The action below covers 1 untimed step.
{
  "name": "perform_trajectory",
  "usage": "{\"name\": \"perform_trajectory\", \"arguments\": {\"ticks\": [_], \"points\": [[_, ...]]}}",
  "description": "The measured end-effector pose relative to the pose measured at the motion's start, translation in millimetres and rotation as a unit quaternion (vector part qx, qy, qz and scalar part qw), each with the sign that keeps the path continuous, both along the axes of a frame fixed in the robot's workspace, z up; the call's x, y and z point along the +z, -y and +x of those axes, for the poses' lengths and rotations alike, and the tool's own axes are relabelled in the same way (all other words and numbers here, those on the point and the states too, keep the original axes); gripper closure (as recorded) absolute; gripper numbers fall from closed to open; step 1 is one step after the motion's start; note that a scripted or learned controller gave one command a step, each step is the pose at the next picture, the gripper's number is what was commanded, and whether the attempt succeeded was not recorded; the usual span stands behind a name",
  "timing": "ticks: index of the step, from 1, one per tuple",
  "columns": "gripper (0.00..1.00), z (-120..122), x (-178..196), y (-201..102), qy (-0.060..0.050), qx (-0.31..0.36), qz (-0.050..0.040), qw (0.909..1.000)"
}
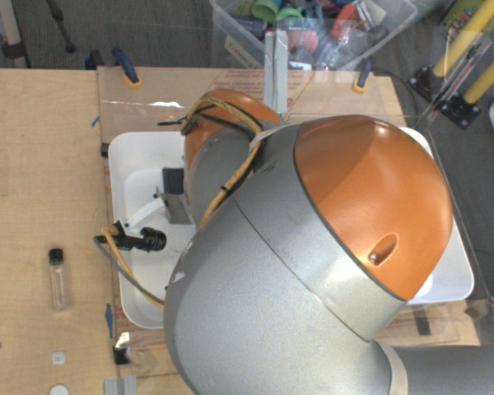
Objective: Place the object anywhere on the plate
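Note:
The grey and orange arm [313,245] fills most of the view and covers both white bins. Its wrist reaches down over the left bin [128,159], where a dark part of the gripper mount [174,194] shows with black cables [136,241] beside it. The arm hides whatever lies in the bins under it. A strip of the right bin [453,278] shows at the right.
A small clear vial [58,278] lies on the wooden bench left of the bins. A clear tub of colourful toys [313,11] stands behind the bench. Blue clamps [128,72] hold the sheet at the back edge.

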State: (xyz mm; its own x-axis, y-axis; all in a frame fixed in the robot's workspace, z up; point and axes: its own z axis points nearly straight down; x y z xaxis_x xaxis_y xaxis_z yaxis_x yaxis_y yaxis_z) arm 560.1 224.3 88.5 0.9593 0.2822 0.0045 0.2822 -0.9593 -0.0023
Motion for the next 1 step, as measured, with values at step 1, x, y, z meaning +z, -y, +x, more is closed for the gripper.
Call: {"name": "perform_trajectory", "arguments": {"ticks": [1], "points": [[1.0, -82.2, 7.8, -0.8, -0.004, 0.064, -0.0016, 0.9979]]}}
